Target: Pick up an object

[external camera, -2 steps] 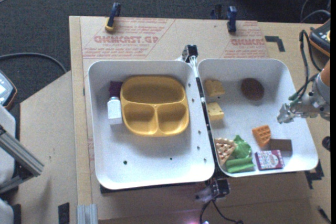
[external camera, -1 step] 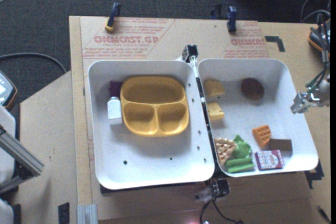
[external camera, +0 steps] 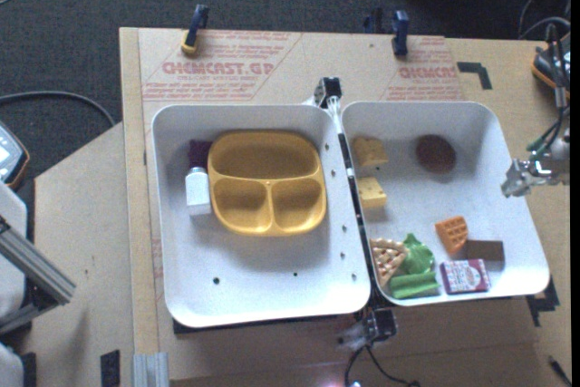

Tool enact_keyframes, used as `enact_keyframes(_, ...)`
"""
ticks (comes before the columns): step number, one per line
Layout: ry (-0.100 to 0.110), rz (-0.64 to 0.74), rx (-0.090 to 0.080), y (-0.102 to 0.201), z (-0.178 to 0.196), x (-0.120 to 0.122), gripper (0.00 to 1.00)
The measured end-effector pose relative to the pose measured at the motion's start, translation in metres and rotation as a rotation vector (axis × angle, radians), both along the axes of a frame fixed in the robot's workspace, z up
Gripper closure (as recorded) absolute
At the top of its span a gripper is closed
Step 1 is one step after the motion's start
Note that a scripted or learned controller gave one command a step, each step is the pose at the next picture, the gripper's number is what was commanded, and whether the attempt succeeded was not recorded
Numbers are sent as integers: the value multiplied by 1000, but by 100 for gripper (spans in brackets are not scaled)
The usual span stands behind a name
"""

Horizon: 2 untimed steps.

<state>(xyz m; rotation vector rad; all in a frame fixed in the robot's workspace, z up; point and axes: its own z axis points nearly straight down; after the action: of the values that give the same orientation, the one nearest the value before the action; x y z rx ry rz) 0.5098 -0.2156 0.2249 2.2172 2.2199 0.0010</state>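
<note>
tray in left bin — bottle left

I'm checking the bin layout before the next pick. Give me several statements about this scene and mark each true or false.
1. The yellow divided tray lies in the left bin. True.
2. The small white bottle stands in the right bin. False: it is in the left bin, beside the tray.
3. The orange waffle piece sits beside the brown block. True.
4. The round brown patty lies on the tray. False: it lies in the right bin.
5. The green toy vegetables lie near the right bin's front edge. True.
</note>
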Motion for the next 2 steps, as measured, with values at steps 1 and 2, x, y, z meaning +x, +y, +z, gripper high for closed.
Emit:
enact_keyframes(1, 0, 6, 3, 57, -2, 25, 100)
enact_keyframes(2, -2, 6, 2, 108, -1, 63, 100)
